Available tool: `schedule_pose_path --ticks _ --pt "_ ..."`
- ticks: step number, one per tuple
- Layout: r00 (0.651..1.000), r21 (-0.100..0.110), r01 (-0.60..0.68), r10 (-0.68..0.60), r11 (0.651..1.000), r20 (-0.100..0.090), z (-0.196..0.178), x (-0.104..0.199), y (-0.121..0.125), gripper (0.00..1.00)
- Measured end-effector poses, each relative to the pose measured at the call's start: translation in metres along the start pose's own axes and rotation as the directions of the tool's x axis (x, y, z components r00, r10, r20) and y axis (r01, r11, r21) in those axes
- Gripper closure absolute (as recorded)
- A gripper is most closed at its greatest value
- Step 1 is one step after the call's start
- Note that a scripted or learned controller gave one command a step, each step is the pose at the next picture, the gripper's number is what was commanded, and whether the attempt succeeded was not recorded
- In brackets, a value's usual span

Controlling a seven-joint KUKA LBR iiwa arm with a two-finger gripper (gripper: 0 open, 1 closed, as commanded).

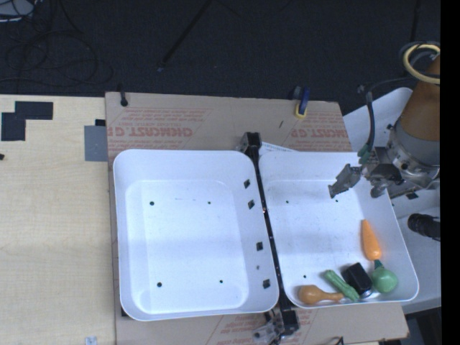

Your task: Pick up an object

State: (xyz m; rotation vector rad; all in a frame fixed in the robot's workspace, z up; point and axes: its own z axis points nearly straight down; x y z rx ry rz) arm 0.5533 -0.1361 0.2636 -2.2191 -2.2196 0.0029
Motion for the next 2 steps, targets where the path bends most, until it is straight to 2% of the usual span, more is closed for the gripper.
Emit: schedule_pose_path --ticks 1,2 --pt "1.000 -0.021 0.008 -0.008 1.000 0.002 -0.163 0.060 0.027 0.00" --pt "1.000 -0.016 0.009 -0.009 1.000 0.000 -0.282 0.138 0.043 0.00"
